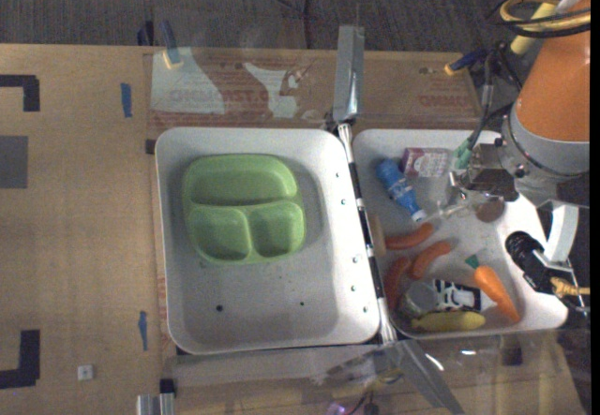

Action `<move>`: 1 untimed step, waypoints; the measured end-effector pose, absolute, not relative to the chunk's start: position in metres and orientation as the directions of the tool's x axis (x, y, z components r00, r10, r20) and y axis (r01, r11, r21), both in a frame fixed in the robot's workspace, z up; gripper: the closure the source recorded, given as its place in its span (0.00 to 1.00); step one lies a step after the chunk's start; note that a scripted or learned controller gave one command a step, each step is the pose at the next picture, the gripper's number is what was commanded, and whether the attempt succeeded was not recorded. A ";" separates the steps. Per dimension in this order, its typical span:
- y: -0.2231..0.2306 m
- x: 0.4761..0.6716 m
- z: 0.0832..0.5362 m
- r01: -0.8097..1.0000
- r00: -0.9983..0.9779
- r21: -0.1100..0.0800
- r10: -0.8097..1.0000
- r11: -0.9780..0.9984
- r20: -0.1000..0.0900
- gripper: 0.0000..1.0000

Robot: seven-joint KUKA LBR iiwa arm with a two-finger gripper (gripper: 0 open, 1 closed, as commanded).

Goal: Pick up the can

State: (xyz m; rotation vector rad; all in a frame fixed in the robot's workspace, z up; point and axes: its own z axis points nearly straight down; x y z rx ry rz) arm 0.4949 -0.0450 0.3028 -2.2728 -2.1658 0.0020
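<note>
The can [442,296], dark with a black-and-white label, lies near the front of the right bin [370,216], between a red sausage [396,278] and a carrot [494,291], with a banana [448,320] just in front of it. My gripper [469,196] hangs over the far half of the right bin, next to a small maroon carton [424,162]. It is well apart from the can, with nothing seen held in it.
A blue bottle [398,186] lies at the far left of the right bin, and two more sausages [410,237] [431,257] lie in its middle. The left bin [187,310] holds a green divided plate [244,207]. A metal divider [347,85] runs between the bins.
</note>
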 end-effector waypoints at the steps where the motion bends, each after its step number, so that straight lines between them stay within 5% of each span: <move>1: -0.049 0.479 0.271 1.000 0.028 -0.004 1.000 -0.028 0.000 1.00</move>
